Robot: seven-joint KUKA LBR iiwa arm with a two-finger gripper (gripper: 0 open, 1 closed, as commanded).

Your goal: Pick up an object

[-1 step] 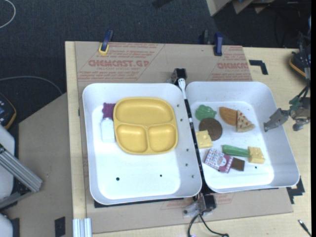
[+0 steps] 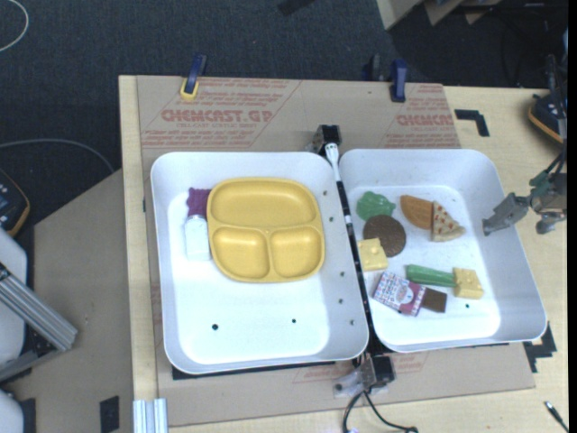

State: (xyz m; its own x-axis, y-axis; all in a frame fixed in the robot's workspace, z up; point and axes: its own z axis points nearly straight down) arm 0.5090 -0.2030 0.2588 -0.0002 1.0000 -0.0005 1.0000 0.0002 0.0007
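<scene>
Table (image 2: 297,115): tan board sheet, printed "CHEMCAST GP" in red, twice along the far edge; the rest of the print is too small to read.

Left shallow white plastic bin (image 2: 261,332): holds a yellow three-compartment plastic tray (image 2: 266,228) toward its far edge, with a purple block (image 2: 197,200) and a small white bottle-like piece (image 2: 196,238) touching the tray's left side.

Right shallow white plastic bin (image 2: 505,269): holds the loose candidates. Far row: green leaf-shaped toy (image 2: 374,206), tan bread-like wedge (image 2: 416,211), pizza slice toy (image 2: 444,223). Middle: brown round disc (image 2: 389,234), yellow cube (image 2: 372,254). Near row: red-and-white printed packet (image 2: 395,291) (print unreadable), green bar (image 2: 429,275), dark brown square (image 2: 435,301), yellow cheese-like block (image 2: 468,283).

Pincer (image 2: 507,215): over the right bin's right edge, above the rim, nothing between its fingers; whether they stand wide or narrow, cannot tell.

Judgement: approach stage, no object chosen yet. Best target looks like the yellow cheese-like block or pizza slice toy, nearest the pincer. Descend vertically, centre the fingers across the narrow side, avoid the green bar alongside and the bin wall.
</scene>
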